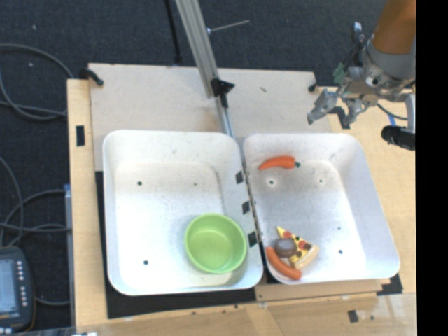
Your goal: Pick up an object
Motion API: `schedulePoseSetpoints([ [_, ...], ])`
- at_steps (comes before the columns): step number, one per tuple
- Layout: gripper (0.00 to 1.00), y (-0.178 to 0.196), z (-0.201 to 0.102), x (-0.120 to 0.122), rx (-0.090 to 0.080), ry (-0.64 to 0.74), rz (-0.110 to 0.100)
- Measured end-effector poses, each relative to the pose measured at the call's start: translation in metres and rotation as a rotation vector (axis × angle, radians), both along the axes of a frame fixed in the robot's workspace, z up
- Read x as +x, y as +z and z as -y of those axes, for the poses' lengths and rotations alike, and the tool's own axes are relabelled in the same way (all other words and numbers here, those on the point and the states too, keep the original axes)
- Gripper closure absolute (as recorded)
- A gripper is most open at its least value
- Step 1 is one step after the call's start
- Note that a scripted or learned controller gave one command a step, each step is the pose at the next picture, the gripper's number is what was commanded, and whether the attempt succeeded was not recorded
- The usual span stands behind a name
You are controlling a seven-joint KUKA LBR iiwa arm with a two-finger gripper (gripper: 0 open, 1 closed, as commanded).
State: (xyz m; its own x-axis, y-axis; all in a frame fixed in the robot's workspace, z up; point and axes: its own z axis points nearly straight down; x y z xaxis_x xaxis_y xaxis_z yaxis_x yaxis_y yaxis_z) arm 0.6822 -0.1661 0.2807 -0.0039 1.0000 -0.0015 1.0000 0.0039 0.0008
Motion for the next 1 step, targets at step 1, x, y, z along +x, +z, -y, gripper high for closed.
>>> schedulePoseSetpoints([
  [1, 0.0, 0.0002, 0.0008, -0.0002, -0.002, 0.0, -0.001],
])
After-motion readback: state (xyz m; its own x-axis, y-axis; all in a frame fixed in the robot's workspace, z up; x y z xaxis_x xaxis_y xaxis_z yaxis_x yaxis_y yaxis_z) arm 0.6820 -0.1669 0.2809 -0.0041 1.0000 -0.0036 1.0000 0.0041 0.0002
